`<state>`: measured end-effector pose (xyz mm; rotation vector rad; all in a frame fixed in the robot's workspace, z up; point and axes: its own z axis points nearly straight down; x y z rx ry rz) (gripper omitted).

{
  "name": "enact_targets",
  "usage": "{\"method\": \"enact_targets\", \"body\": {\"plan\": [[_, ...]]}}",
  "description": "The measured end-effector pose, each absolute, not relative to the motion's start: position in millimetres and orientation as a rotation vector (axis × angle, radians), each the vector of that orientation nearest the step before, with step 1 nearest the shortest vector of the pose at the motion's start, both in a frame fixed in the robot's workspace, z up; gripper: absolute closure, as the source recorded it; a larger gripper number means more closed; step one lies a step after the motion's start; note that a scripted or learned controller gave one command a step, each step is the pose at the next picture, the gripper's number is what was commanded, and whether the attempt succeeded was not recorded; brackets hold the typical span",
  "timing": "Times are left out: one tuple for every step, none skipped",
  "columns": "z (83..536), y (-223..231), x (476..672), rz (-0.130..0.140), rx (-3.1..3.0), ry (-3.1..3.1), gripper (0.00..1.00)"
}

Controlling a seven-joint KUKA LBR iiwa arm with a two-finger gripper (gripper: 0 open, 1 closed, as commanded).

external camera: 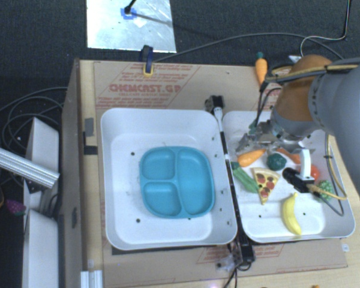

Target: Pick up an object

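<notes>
Two white bins sit side by side; the left bin [123,215] holds one blue divided plate [177,182], and the right bin [324,219] holds the loose toy food. One orange carrot-shaped piece [251,158] lies near the right bin's left wall, just in front of the gripper [254,140]; one green pod [245,177] lies close below it, beside one pizza slice [264,183]; one dark green round piece [276,160] sits just right of the carrot-shaped piece; one yellow banana [291,213] lies toward the front wall, apart from the cluster; one red piece [315,173] is partly hidden by robot hardware and too small to name. One more carrot [261,69] lies on the bench behind the right bin, outside it. The arm [342,101] reaches in from the right and bends down over the back-left part of the right bin, its orange band [294,98] above the wrist; the gripper sits low, with the cluster crowding it; whether it is spread or pressed together cannot be told from this angle.
</notes>
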<state>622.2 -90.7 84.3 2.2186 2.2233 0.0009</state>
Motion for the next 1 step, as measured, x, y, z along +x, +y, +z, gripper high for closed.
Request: {"method": "enact_targets", "body": {"plan": [[84.4, -85.6, 598.2, 0.001, 2.22, 2.222, 0.0]]}}
